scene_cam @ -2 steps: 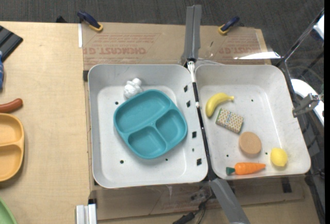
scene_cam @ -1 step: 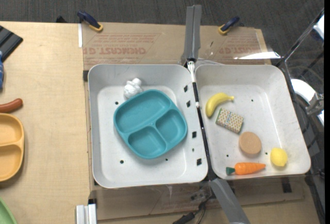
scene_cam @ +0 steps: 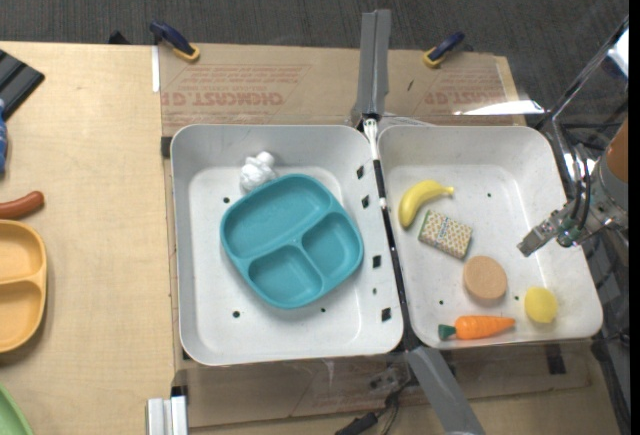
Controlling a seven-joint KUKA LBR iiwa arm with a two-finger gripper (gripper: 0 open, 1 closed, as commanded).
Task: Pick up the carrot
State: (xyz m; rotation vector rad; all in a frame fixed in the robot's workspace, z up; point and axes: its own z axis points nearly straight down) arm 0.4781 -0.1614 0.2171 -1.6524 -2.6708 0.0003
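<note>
the carrot (scene_cam: 478,327) lies at the right bin's (scene_cam: 500,148) six o'clock wall, the lemon (scene_cam: 540,304) just beside it at two o'clock. the gripper (scene_cam: 541,236) hovers at three o'clock, state unclear. risk: the wall may block a finger, or the lemon gets nudged.

2 bins (scene_cam: 196,253), 1 tray (scene_cam: 290,239), 1 banana (scene_cam: 420,200), 1 carrot (scene_cam: 478,327), 1 lemon (scene_cam: 540,304).
</note>
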